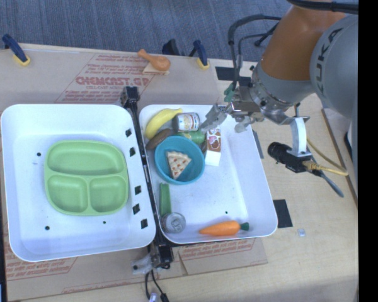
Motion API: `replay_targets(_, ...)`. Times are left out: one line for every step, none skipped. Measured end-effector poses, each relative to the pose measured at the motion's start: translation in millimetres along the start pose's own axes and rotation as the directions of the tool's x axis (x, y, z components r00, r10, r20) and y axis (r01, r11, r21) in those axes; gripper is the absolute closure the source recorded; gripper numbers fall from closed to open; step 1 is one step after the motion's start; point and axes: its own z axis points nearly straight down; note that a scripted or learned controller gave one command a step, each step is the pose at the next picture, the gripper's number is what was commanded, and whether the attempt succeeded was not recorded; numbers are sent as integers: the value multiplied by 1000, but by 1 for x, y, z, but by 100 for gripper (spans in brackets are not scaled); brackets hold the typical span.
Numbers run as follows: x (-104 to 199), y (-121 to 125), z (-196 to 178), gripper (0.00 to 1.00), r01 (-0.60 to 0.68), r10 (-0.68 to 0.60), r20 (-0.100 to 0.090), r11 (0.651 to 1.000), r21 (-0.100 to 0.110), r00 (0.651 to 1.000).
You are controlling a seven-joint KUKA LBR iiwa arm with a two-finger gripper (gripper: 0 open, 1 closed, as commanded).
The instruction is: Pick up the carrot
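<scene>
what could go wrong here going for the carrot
The carrot lies against the front rim of the right bin, so a finger may hit the wall and the grasp may miss or slip.

The gripper is at the far end of that bin, over the banana, can and blue bowl; a low move toward the carrot could knock them.

The grey arm with the orange band [302, 36] is cut off by the top edge. Its two-finger gripper [217, 119] is too blurred to tell how the fingers stand. Beside the round blue bowl [179, 160], a dark brown object [156, 139] is mostly hidden under the bowl's rim, and a small red-and-white carton [213, 145] has print too small to read.
</scene>
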Motion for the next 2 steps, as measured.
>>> replay_targets(29,-70,85,0,-186,186,-2,983,8,983)
replay_targets(97,-17,98,0,-54,54,-1,999,-1,999)
